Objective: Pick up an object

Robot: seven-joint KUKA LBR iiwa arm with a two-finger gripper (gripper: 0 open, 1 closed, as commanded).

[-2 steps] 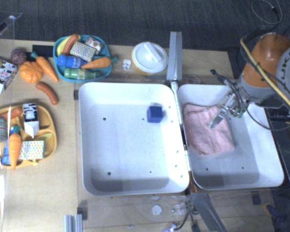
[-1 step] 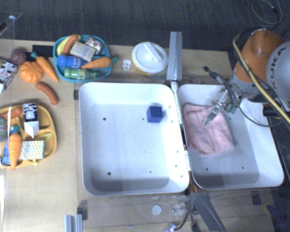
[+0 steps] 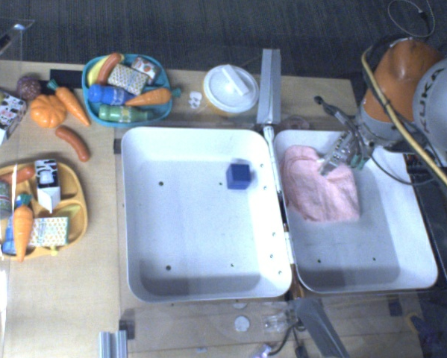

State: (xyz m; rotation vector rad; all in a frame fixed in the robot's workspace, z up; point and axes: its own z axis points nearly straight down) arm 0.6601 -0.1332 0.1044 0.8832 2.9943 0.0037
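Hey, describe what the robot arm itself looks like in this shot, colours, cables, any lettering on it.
The arm is rounded and light grey, with a glossy orange band above the wrist. Dark KUKA lettering runs along the grey shell. A yellow cable and thinner black cables loop around the housing. The gripper at its end is small, dark and metallic, thin next to the bulky arm.

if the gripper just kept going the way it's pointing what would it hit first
Most likely the pink cloth in the right bin. The gripper points down and left at the cloth's upper edge and looks almost on it already, though its height is hard to judge from above.
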